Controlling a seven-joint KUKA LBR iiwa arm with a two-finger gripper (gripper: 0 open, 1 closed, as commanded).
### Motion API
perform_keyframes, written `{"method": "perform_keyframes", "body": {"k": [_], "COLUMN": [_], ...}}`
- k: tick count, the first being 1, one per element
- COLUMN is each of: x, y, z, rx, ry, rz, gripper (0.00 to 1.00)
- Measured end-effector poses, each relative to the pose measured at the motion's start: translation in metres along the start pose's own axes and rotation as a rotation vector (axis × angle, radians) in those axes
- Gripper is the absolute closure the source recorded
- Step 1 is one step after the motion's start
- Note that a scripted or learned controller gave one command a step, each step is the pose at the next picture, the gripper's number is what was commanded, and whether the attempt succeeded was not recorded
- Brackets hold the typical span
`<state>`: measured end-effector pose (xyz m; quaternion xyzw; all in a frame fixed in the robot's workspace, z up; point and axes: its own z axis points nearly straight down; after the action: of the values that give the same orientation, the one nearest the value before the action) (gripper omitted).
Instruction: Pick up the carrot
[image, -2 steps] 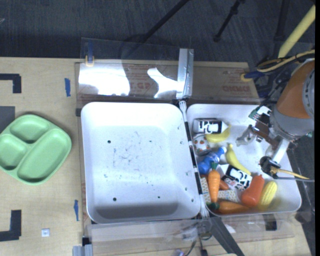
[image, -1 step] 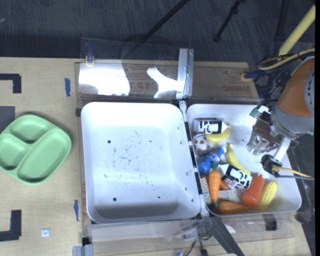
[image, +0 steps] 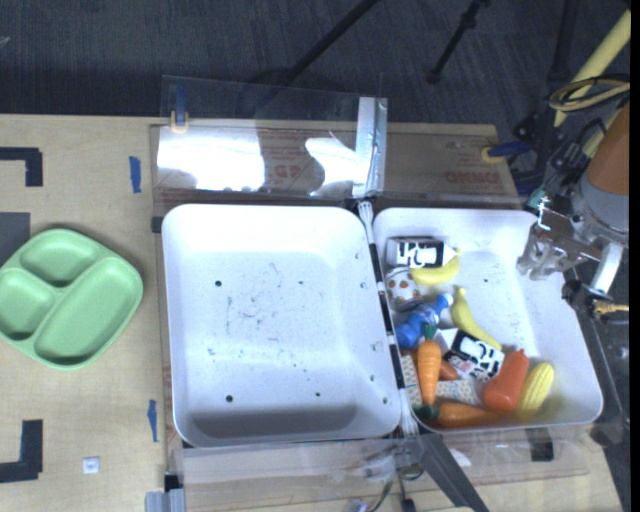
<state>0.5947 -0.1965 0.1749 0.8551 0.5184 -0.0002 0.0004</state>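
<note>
The carrot (image: 427, 368), orange with a green top, lies near the front left of the right bin (image: 560, 330), pointing toward the front edge. It is pressed among other toy foods. A second orange piece (image: 462, 411) lies flat along the bin's front wall just below it. My gripper (image: 543, 256) hangs over the bin's back right part, well to the right of and behind the carrot, with nothing visibly held.
Two yellow bananas (image: 470, 322), a blue toy (image: 415, 325), black-and-white boxes (image: 414, 250), a red-orange piece (image: 507, 380) and a corn cob (image: 538, 385) crowd the right bin. The left bin (image: 270, 310) adjoins it. A green divided plate (image: 66, 297) sits far left.
</note>
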Motion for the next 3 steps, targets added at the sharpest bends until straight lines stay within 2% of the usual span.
{"method": "perform_keyframes", "body": {"k": [1,2,3], "x": [0.001,-0.032,0.003], "y": [0.000,-0.067,0.009], "z": [0.000,0.050,0.046], "rx": [0.000,0.002,-0.003], "ry": [0.000,0.001,0.000], "rz": [-0.001,-0.121,-0.324], "gripper": [0.00,0.00,0.00]}}
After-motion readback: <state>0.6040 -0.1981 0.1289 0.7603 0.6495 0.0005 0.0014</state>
